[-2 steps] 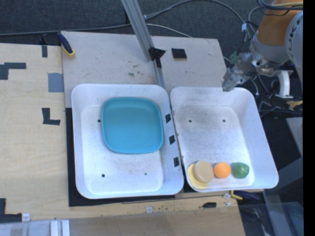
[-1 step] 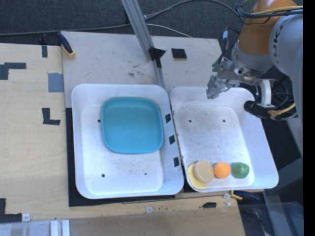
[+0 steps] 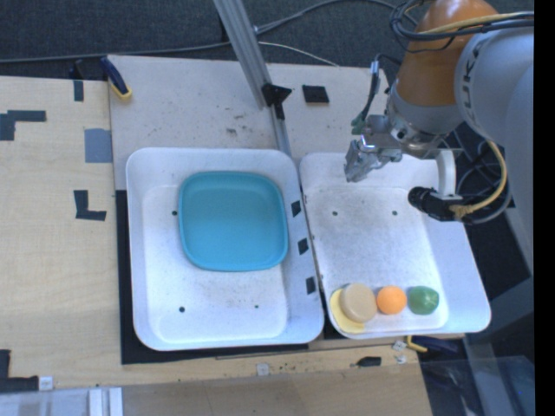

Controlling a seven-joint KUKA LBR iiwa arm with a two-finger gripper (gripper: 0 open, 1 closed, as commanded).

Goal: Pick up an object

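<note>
My gripper [image 3: 358, 170] hangs over the far edge of the right bin [image 3: 381, 232], with nothing visible between its fingers. Along that bin's near edge lie a tan round piece [image 3: 356, 302] on a yellow one, an orange ball [image 3: 391, 300] and a green ball [image 3: 422, 299], all well in front of the gripper. A teal plate [image 3: 232, 219] lies flat in the left bin [image 3: 160, 284].
A slanted metal post [image 3: 251, 50] rises behind the gap between the bins. The grey arm with its orange band [image 3: 451, 50] fills the upper right. Black cables [image 3: 460, 202] loop beside the right bin's far right corner.
</note>
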